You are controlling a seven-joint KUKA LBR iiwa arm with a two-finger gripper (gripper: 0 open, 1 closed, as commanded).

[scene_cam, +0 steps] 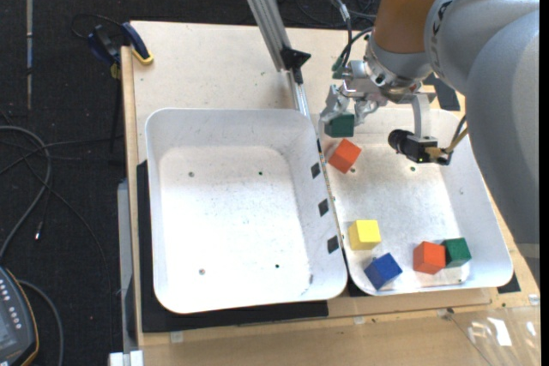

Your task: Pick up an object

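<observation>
The gripper (340, 117) is clamped on a dark green cube (341, 126), held above the right bin (480, 210) near its far left corner. An orange cube (345, 156) lies just below it. Yellow (364, 233), blue (383, 269), red (429, 256) and green (457, 250) cubes rest along the near edge.

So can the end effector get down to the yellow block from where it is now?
Probably yes. The yellow block sits apart from the blue block and the bin's left wall, with open floor above it. The end effector is up by a green block, which may be in its fingers.
</observation>
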